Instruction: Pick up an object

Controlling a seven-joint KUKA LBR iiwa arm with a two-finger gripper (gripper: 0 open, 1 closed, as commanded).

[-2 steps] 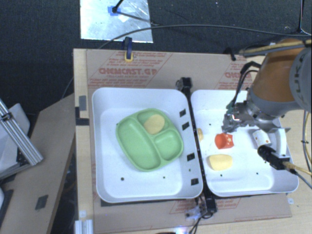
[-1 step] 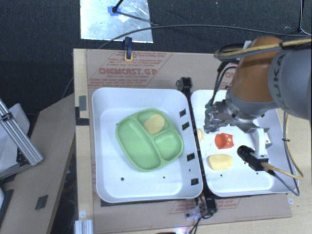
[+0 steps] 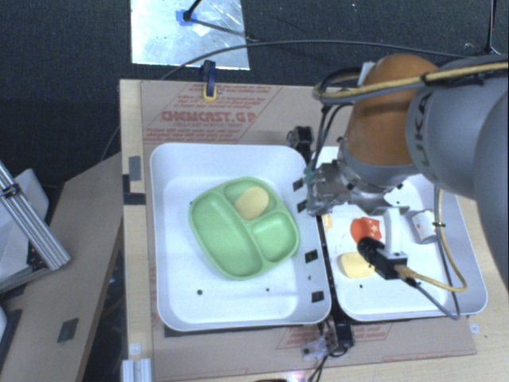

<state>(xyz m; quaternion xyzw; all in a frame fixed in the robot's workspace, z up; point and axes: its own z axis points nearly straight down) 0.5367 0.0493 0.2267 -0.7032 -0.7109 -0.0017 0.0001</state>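
Observation:
The grey arm with its orange band reaches in from the right and hangs over the right bin (image 3: 469,293). Its gripper (image 3: 321,196) points down at the left edge of that bin, by the divider between the two bins. A red object (image 3: 367,229) lies just right of the gripper, and a pale yellow object (image 3: 354,266) lies in front of it. A small white object (image 3: 421,225) sits further right, partly under the arm. In the left bin (image 3: 171,237), a yellow piece (image 3: 253,203) rests in the upper compartment of a green divided plate (image 3: 231,241).
A black connector with a yellow cable (image 3: 421,281) trails from the arm across the right bin's front. Cardboard (image 3: 215,114) lies under both bins. A blue-and-yellow clamp (image 3: 209,79) stands at the back edge. A metal frame (image 3: 28,221) is at the far left.

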